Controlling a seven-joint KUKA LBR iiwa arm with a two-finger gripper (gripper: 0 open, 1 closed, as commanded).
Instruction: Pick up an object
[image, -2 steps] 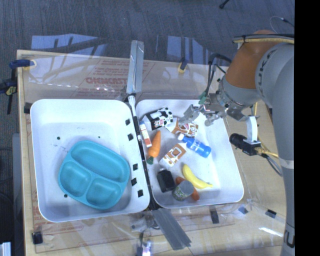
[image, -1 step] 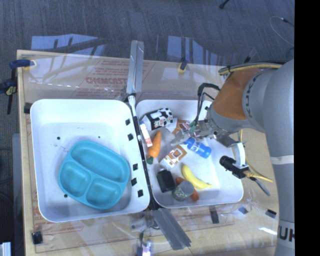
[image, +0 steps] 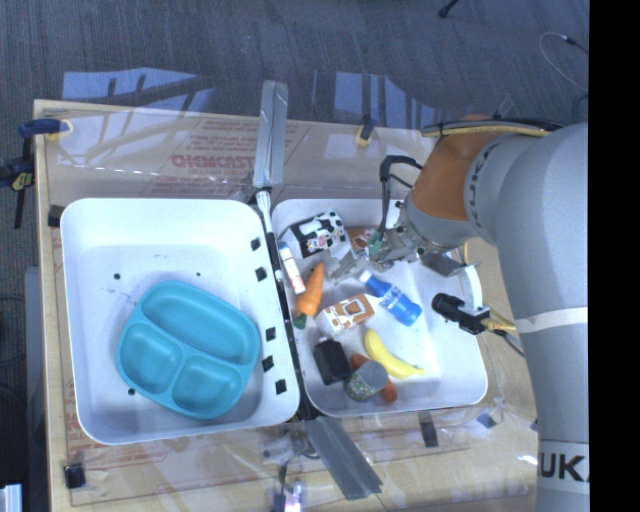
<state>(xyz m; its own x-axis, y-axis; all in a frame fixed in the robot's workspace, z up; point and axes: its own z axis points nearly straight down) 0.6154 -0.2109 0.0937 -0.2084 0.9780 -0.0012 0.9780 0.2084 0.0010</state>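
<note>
We see tool (image: 372, 247) low in right bin (image: 470, 372); grip state unclear. Blue bottle (image: 394, 301) just below it, carrot (image: 311, 290) to its left.

Two white bins (image: 160, 225) are parked side by side on the wooden table (image: 110, 120), which is covered with clear plastic sheeting (image: 180, 140).

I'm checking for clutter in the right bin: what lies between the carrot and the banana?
In the camera view, a small brown-and-white carton lies between the carrot and the banana, roughly midway, in the right bin.
</note>
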